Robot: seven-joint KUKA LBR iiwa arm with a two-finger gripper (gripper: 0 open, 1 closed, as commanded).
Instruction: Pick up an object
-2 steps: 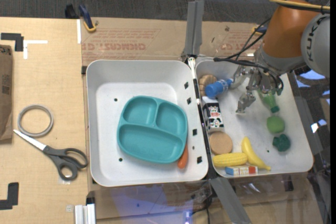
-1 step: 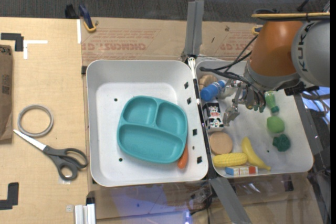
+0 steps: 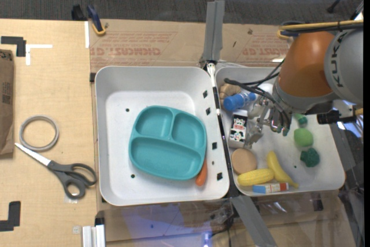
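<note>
Hovering over the right bin (image 3: 329,182), my gripper (image 3: 267,120) (fingers' state I cannot tell) hangs beside a small carton (image 3: 239,128) toward the bin's left edge.

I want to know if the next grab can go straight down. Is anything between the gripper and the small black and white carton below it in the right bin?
Nothing visible does. The gripper hangs just right of the black and white carton, with bare bin floor between them. A blue bottle lies close behind the carton and a tan egg in front.

teal plate (image 3: 167,143), yellow banana (image 3: 279,169), green ball (image 3: 303,137)
</note>
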